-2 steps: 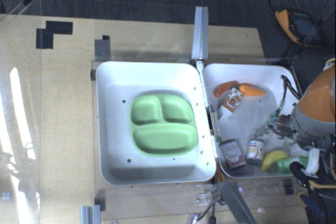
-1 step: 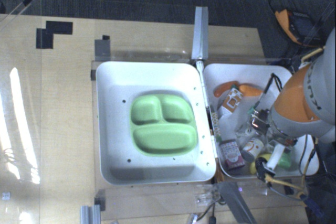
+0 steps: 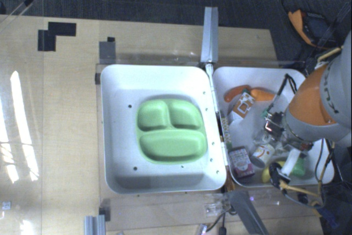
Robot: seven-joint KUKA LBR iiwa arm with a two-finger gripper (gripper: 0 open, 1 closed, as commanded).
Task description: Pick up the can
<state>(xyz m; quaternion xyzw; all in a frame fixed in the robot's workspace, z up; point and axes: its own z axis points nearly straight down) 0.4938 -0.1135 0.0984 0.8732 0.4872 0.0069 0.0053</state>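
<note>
The big grey arm w/ the orange band (image 3: 319, 102) reaches in from the right, down over the right white plastic bin (image 3: 220, 85). Its two-finger gripper (image 3: 273, 135) is low in the mess near the middle of that bin, but I can't tell if it is open or closed. The can looks like the small shiny silver tin (image 3: 263, 151) lying just under the gripper, near the bin's front edge, next to a dark flat pack (image 3: 240, 161); not sure tho. An orange thing (image 3: 250, 92) sits by the back edge. The left white bin (image 3: 110, 118) holds a green plastic tray w/ three parts (image 3: 171, 130). Nothing looks lifted yet, so the grab & lift are still left to do.
</note>
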